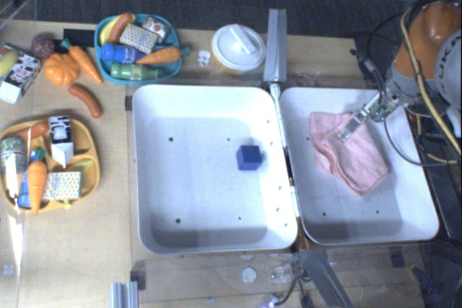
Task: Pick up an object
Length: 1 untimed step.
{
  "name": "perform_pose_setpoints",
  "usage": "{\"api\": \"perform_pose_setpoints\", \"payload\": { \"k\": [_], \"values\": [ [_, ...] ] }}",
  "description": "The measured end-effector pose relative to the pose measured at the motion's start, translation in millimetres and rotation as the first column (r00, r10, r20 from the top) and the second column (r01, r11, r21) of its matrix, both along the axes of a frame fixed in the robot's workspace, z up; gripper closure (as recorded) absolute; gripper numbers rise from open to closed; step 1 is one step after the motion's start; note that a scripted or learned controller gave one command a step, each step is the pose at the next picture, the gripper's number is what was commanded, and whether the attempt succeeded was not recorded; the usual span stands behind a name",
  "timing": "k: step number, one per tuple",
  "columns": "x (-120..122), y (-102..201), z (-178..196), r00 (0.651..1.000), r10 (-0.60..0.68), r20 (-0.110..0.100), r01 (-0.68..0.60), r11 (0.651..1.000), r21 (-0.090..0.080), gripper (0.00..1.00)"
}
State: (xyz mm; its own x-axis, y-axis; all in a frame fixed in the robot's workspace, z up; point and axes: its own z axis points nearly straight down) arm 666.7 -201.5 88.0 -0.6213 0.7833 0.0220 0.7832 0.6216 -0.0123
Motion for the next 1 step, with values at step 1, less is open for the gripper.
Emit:
{"api": "perform_pose_setpoints", "payload": {
  "k": [1],
  "values": [
    [-2.9, -3.0, -0.4, 0.998, 0.069, 0.005, -0.069, 0.998, -0.002, 0.0]
  ]
}}
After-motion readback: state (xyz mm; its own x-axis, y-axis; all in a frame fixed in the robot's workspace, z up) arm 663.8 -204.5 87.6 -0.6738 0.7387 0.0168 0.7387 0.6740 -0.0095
